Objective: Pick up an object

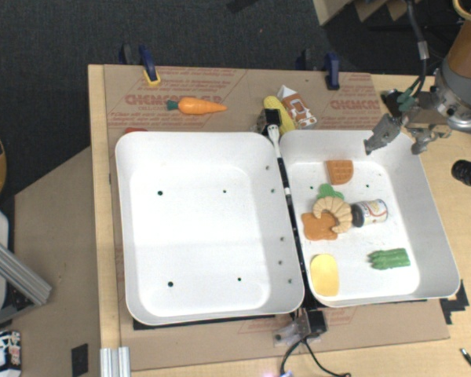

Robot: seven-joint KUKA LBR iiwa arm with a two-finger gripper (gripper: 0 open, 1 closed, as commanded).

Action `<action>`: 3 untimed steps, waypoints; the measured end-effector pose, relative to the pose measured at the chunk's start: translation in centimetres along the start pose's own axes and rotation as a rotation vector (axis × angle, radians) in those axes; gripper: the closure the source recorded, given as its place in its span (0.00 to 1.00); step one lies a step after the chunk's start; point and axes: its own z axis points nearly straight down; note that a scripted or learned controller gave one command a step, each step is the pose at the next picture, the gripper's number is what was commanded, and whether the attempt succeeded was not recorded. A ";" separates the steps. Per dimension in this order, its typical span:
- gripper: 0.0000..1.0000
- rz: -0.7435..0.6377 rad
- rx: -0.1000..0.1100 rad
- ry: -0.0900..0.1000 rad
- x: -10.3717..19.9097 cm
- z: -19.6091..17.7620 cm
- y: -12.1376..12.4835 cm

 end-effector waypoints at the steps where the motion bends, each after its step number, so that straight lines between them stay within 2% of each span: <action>1: 0.00 -0.002 -0.013 -0.003 1.3 17.1 -3.7; 2: 0.00 -0.003 -0.003 -0.001 4.9 19.2 -1.7; 3: 1.00 0.000 -0.005 -0.002 4.7 18.1 -1.7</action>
